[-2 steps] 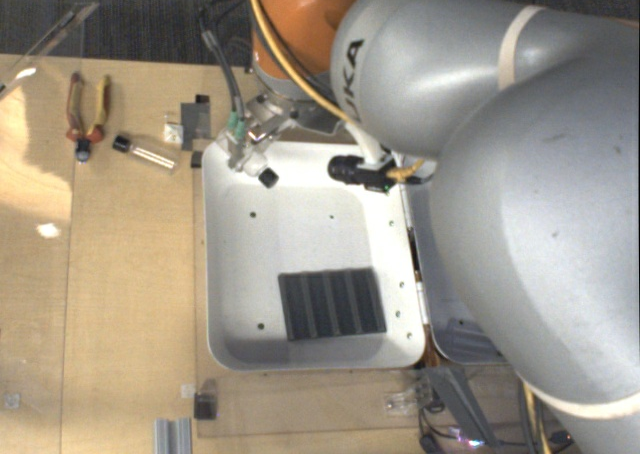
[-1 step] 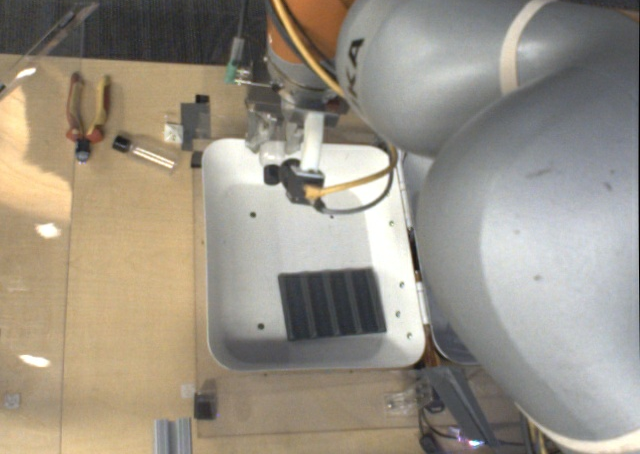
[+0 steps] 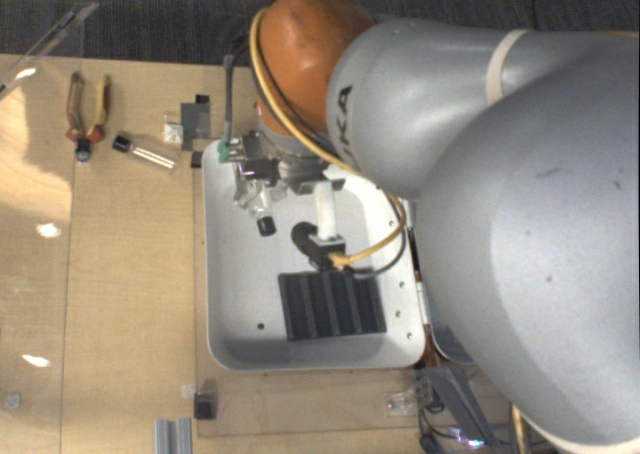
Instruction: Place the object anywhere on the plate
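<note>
The grey arm (image 3: 500, 162) reaches in from the right, with its orange band (image 3: 300, 37) at the top, and covers much of the table's (image 3: 120, 292) right side. Its end effector (image 3: 255, 197) is inside a white bin (image 3: 230, 327), low over the bin's upper left corner. From this angle it cannot be told whether it is open or closed, or whether it has hold of anything. A small black piece (image 3: 265, 226) sits on the bin floor just below the end effector's tip. It is very close to the tip, but whether the two touch cannot be told. A black ribbed plate (image 3: 330, 304) lies flat in the lower half of the same bin, near the bottom wall. It is apart from the black piece, and nothing rests on it. On the bare table to the left of the bin lie red-handled pliers (image 3: 87, 110), a small clear vial (image 3: 146, 151) with a dark cap, and a little black-and-white block (image 3: 192, 122) just beside the bin's top left corner. Another small dark block (image 3: 205, 405) sits on the table below the bin.
</note>
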### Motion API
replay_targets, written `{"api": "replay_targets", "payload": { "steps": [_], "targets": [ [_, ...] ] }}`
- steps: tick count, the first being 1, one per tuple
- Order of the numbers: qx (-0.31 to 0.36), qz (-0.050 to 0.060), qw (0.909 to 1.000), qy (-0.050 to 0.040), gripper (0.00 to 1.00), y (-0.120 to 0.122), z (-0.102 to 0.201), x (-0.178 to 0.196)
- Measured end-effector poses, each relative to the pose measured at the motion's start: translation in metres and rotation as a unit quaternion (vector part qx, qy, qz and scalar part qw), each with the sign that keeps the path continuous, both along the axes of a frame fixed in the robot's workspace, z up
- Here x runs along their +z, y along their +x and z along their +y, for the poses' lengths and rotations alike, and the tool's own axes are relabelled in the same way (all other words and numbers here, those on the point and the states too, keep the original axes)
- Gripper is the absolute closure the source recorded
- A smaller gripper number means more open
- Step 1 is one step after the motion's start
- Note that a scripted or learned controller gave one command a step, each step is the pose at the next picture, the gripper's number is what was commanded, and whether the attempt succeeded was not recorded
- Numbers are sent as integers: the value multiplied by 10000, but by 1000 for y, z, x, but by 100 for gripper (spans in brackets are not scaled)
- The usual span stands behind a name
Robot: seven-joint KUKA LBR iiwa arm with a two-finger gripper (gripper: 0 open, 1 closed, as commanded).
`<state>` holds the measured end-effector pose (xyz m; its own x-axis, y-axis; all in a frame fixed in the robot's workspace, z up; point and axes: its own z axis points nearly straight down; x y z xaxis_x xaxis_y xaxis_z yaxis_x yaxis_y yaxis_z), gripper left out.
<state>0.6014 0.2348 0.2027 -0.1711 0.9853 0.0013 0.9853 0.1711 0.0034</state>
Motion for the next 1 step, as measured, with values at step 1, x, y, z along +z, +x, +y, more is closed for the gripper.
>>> {"api": "replay_targets", "payload": {
  "steps": [1],
  "targets": [
    [1060,-4,9944,-9,100,65,-10,19]
  ]
}}
